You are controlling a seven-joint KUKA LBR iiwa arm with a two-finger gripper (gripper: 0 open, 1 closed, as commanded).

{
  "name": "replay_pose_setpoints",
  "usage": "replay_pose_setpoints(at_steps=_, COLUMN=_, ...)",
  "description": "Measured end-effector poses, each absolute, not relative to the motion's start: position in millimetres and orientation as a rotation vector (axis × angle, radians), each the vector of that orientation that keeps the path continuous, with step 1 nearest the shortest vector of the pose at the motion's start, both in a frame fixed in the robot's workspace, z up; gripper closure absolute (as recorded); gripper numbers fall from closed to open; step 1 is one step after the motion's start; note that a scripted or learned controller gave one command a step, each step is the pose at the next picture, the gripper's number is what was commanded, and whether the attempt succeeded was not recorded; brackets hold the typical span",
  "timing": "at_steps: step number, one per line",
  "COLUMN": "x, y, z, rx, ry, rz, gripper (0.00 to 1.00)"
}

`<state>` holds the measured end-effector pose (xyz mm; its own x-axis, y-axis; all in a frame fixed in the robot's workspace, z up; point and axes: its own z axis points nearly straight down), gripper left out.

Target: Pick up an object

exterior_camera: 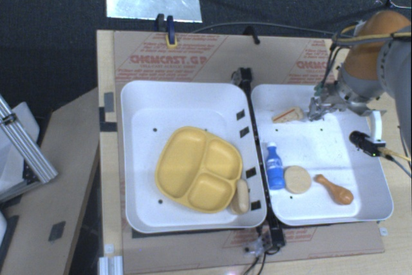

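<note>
The right bin [322, 138] holds a tan wedge-shaped piece [288, 115] near its back left, a small blue bottle [274, 167] by the left wall, a round beige disc [297, 180] beside the bottle, and a brown wooden drumstick-shaped object [333, 189] at the front right. My gripper [315, 112] is low at the back of the right bin, just right of the tan wedge. I cannot see anything between its fingers.
The left bin [138, 138] holds a yellow divided tray [199, 169] with a beige oblong piece [241, 196] at its front right corner. A black divider strip [252, 138] runs between the bins. The arm's orange band [376, 35] hangs over the right bin's back right corner.
</note>
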<state>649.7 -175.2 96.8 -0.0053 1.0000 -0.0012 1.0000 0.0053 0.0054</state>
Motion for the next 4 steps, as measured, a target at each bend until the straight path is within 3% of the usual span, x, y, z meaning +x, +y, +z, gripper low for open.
replay_pose_setpoints(at_steps=3, x=642.8, y=-186, z=266, rx=2.212, ry=2.221, rz=0.006, gripper=1.0)
replay_pose_setpoints(at_steps=4, x=630.6, y=-127, z=268, rx=2.211, ry=2.231, rz=0.003, gripper=1.0)
